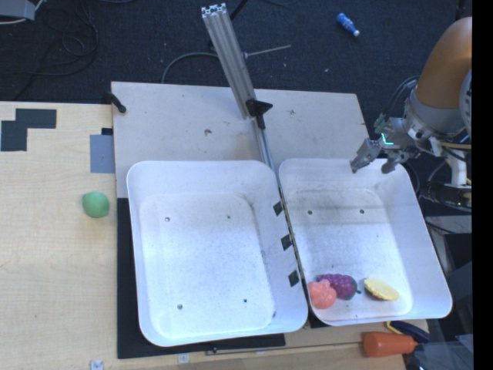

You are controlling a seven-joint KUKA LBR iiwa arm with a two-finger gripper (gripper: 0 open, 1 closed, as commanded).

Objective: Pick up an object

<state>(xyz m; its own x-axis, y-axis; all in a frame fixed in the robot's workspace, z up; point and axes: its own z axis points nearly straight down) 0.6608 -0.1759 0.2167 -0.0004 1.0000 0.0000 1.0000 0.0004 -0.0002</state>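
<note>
Three small objects lie at the near end of the right bin (400, 206): a pink-orange lump (322, 294), a purple grape cluster (339, 284) touching it, and a yellow piece (381, 290) a little to the right. My gripper (374, 160) hangs over the far right corner of that bin, well away from the objects. Its two dark fingers (362, 160) are spread apart with nothing between them.
The left bin (154, 183) sits beside the right one, with a metal rail (231, 52) rising behind the divide. A green ball (95, 204) rests on the wooden bench to the left. An orange object (389, 343) lies below the right bin.
</note>
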